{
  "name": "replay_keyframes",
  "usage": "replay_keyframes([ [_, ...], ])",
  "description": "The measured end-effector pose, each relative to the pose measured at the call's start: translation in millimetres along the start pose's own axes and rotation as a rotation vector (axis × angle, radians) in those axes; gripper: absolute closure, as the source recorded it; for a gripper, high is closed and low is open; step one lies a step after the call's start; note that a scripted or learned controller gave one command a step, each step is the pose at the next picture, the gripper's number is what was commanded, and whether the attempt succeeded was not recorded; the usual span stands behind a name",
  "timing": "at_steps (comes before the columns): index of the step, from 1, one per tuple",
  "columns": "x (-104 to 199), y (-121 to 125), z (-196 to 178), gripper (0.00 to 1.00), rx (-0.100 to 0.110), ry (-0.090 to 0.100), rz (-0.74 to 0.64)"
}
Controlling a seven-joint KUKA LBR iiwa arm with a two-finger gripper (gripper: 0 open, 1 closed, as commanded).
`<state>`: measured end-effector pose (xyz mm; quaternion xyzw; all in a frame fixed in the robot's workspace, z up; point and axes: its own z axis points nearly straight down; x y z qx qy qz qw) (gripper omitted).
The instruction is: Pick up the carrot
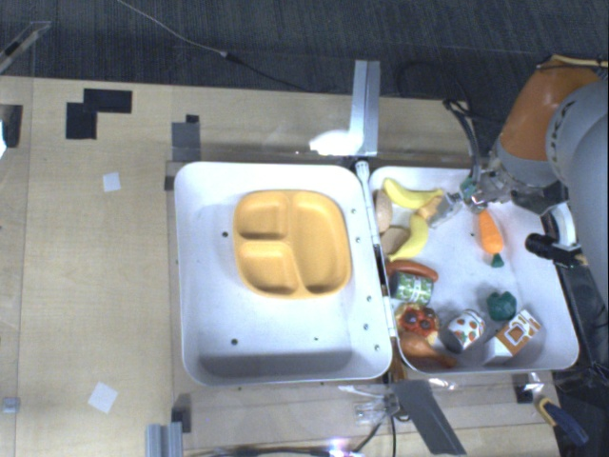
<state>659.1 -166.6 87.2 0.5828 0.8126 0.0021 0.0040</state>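
Approach step in hand. Carrot (489, 234) lies loose in the right bin (547, 298), near its back wall. Tool (479, 190) hangs just above it; opening cannot be told. Next: descend and centre over it.

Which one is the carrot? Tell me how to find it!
Look in the right bin, near its far right corner under the grey arm. The carrot lies there alone on bare white floor, right of the bananas. It's the only orange stick, with a tiny green tip.
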Motion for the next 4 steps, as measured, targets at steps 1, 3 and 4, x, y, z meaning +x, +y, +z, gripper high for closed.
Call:
replay_keyframes([
  [1,1,-64,-2,0.0,-0.002,0.002,-0.038],
  [3,2,-102,-16,1.0,-0.014,-0.004,-0.073],
  [4,42,-113,-69,1.0,0.0,0.0,0.136],
])
